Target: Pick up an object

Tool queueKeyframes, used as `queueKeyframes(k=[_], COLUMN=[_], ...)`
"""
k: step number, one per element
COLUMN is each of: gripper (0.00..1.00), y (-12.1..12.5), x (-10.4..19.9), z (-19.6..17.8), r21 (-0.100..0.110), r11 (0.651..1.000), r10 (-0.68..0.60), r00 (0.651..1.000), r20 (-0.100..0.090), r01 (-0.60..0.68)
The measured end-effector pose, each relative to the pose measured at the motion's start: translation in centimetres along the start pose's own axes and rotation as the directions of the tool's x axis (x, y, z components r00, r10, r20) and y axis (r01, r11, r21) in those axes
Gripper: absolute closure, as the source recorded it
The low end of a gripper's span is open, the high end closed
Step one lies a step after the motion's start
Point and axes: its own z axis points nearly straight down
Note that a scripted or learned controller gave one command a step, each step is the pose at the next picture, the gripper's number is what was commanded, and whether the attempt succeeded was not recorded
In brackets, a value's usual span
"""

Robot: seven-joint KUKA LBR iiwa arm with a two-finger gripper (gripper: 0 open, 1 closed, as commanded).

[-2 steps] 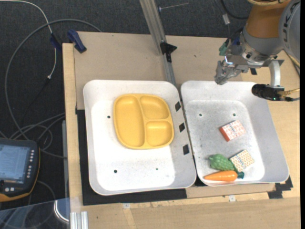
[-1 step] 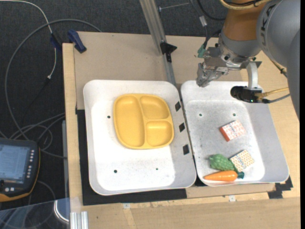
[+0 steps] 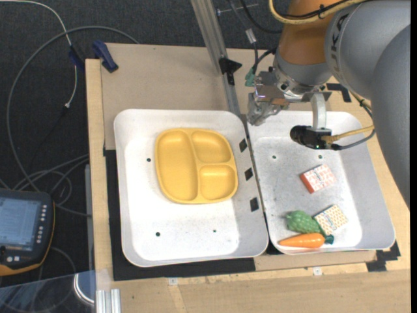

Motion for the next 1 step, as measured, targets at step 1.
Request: queueKeyframes(k=[1], gripper=[1.00], y=[-0.85], x=[6.50], z=[0.06], r21=[0.000], r11=[1.000], r10=[-0.002], r00=[1.000], r20=[-0.001], r01=[0.002])
